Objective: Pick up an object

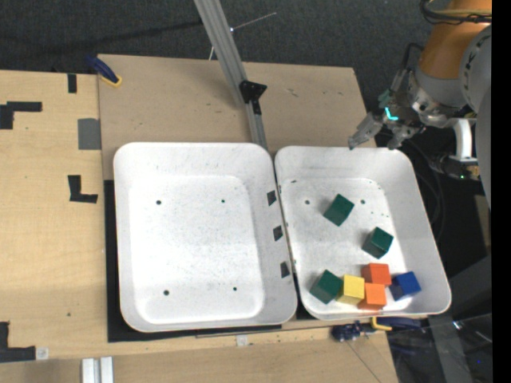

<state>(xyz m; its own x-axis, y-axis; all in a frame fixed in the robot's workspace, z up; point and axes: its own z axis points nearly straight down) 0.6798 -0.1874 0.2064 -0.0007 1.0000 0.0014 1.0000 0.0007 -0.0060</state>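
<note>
Worktop [200,86] is a pale wood board carrying two shallow white bins side by side, probably so one serves as source and the other as drop zone. Left bin [136,174] bare inside apart from a few dark dots. Right bin [399,166] holds all the blocks, so any pick has to come from there.

Arm [457,46] sits at far right, orange band up top, parked beyond the right bin's far right corner rather than over the blocks. My read: the approach has not started.

Tool [377,130] hangs just outside the far rim of the right bin, holding nothing; the two fingers look slightly parted but the spread is too small to judge, so cannot tell.

Blocks, all small cubes: one dark green block [338,209] alone mid-bin, tilted; second green block [378,242] to its right and nearer. Both stand apart from the others, so easiest grabs.

Near edge cluster: green cube [326,286], yellow cube [353,287], orange cubes [375,284], blue cube [406,285], touching or almost so. Tight packing leaves little finger room there.
</note>
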